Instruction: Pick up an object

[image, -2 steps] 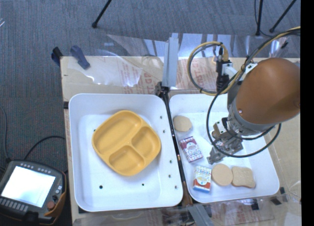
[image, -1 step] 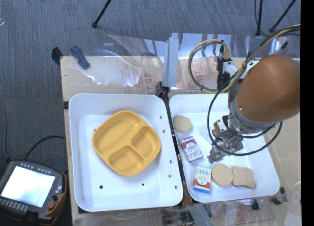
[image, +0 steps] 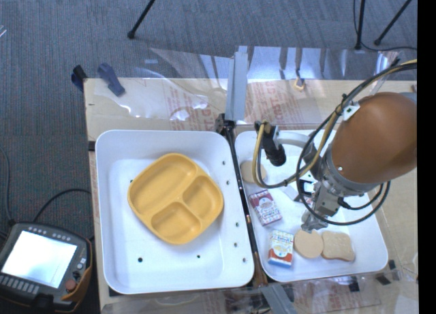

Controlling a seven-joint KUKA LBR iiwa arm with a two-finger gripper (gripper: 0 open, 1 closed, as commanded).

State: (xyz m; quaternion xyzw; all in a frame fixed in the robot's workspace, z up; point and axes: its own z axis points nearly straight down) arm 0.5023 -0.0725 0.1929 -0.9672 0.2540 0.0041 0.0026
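Glossy plastic yellow tray (image: 176, 198), smooth white bins (image: 112, 169), prob. cardboard cartons (image: 264, 208), matt carpet (image: 61, 20).

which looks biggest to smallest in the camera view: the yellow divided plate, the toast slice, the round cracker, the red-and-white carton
1. yellow divided plate, by far the largest
2. toast slice
3. round cracker and red-and-white carton: too alike to rank, and the arm partly covers the cracker's top edge

Clearly a robotics lab: grey carpet floor (image: 68, 20) at 11 o'clock, tripod legs (image: 151, 3) at 12, teach pendant (image: 42, 263) at 8, cable-draped arm (image: 371, 142) at 3 over a taped counter (image: 163, 101) bearing two white bins (image: 109, 149).
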